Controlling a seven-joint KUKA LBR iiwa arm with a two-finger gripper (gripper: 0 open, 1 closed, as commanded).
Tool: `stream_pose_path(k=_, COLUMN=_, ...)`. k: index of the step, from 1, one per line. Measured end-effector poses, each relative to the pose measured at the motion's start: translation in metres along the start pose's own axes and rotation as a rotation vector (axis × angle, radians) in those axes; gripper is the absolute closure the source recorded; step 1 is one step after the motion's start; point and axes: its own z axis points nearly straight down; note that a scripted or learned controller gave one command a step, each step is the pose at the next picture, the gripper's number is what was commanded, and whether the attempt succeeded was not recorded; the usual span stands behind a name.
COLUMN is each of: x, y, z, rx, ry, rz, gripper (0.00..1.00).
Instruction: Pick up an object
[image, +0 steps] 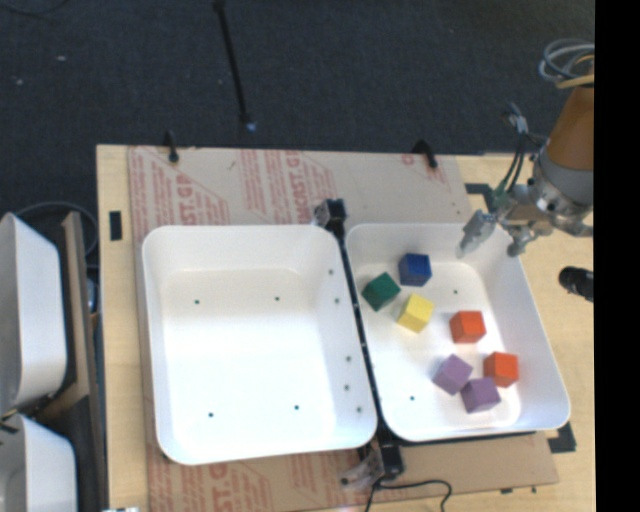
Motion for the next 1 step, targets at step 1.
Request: stream_pose_path(k=1, x=0.0206, y=-0.0018, z=0.1383, rx=0.011, ry=0.003, rz=0.000, gripper=0.00)
